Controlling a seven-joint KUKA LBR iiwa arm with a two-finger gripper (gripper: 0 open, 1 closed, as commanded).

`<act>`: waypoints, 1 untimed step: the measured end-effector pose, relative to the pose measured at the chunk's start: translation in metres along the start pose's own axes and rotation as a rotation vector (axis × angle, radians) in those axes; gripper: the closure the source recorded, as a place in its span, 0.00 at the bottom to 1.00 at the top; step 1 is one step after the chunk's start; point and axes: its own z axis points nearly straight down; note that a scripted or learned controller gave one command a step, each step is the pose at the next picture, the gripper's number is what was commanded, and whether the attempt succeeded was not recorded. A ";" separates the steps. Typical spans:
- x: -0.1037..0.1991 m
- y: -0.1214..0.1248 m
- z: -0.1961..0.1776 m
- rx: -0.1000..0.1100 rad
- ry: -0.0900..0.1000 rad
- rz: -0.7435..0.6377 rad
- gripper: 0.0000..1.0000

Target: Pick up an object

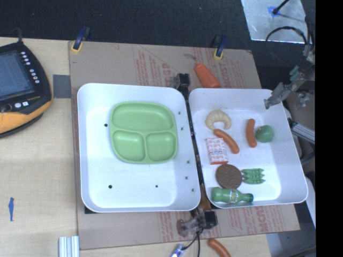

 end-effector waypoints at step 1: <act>0.079 0.007 0.113 0.003 0.001 -0.002 0.00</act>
